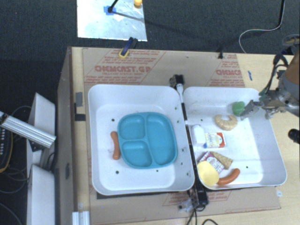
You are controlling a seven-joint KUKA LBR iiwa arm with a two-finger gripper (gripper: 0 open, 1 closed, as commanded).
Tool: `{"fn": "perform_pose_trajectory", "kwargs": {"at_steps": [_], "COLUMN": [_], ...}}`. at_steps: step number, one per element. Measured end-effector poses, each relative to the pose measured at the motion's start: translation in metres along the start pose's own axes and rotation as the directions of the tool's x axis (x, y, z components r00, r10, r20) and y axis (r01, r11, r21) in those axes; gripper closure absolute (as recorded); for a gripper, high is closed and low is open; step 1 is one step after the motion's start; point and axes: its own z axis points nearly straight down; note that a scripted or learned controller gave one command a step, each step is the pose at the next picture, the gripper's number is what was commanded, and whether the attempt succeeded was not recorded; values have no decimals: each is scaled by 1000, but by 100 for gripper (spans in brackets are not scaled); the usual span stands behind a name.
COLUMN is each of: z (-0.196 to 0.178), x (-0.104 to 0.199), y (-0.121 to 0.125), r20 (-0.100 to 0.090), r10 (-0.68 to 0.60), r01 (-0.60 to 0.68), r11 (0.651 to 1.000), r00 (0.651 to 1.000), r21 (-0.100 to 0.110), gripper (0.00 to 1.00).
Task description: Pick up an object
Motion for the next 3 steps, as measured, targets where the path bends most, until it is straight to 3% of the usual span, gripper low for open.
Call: {"fn": "perform_pose_trajectory", "kwargs": {"at_steps": [1,2,3], "z": [59,121,110], "x": [51,33,33], "y": [69,44,45], "r20": [-2,0,1], "r10": [-2,2,0], "r01": [2,-2,0], "r11": [1000,1000,1000], "r00": [1000,1000,1000], "r21": [1,1,-3], "gripper": [0,0,100]}}
